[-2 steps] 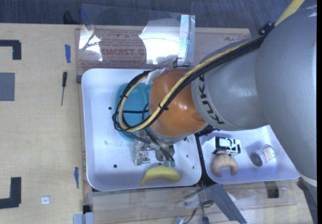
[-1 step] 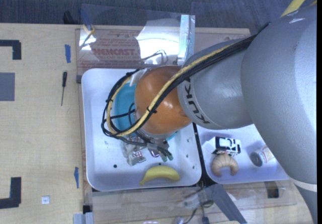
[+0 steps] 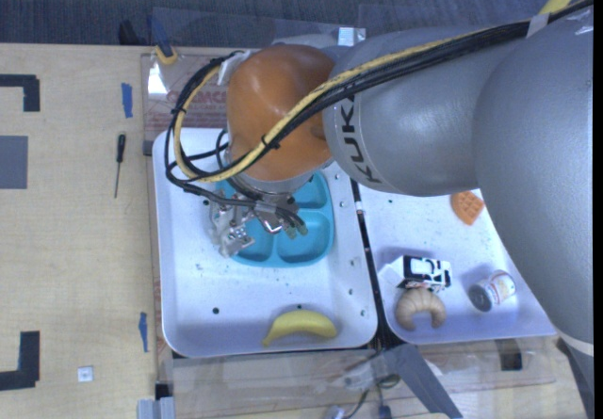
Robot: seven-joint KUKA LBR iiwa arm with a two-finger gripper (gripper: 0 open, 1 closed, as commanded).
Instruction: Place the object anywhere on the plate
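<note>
The arm (image 3: 443, 116) reaches over the left bin (image 3: 188, 314), its orange band (image 3: 273, 111) above a blue divided plate (image 3: 316, 238). The gripper (image 3: 247, 224) hangs at the plate's left edge; cables and metal parts hide it too much to tell how it stands. A banana (image 3: 300, 326) lies in the same bin, well apart from the plate, toward the near rim. Beyond the plate's right side, the right bin (image 3: 528, 328) holds a croissant (image 3: 420, 307), a black-and-white item (image 3: 426, 268), a small can (image 3: 492, 290) and an orange piece (image 3: 467, 207).

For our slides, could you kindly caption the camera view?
Gripper poised over blue plate; banana lies nearby.
</note>
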